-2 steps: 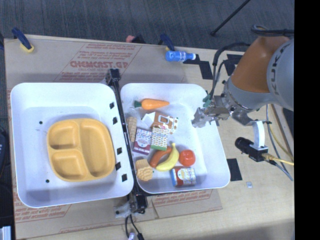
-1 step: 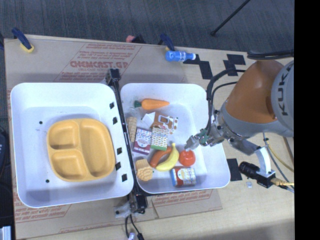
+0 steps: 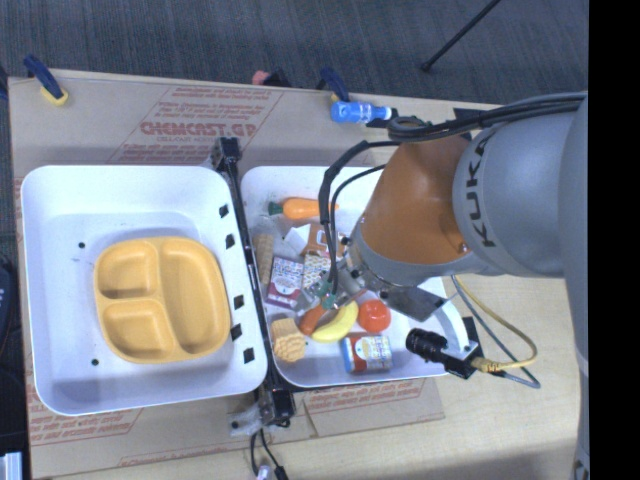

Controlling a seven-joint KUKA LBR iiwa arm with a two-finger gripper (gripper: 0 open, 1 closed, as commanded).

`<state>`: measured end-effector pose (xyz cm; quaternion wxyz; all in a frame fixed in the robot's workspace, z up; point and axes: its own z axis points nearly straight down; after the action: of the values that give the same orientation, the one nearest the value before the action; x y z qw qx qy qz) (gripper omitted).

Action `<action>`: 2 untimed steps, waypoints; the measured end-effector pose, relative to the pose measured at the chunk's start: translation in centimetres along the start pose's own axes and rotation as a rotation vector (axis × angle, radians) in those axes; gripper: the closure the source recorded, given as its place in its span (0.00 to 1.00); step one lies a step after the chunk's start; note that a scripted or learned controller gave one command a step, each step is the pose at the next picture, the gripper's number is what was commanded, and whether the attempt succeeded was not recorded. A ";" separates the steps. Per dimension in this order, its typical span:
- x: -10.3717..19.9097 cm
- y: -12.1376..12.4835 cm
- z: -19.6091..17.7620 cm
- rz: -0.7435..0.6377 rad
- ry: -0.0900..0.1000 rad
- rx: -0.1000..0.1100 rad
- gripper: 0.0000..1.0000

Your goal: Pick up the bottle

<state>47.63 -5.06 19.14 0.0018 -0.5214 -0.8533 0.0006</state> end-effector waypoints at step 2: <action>0.2 0.0 0.1 -0.241 0.001 0.001 1.00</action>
<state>47.57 -4.91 19.08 0.0024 -0.4150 -0.9098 0.0008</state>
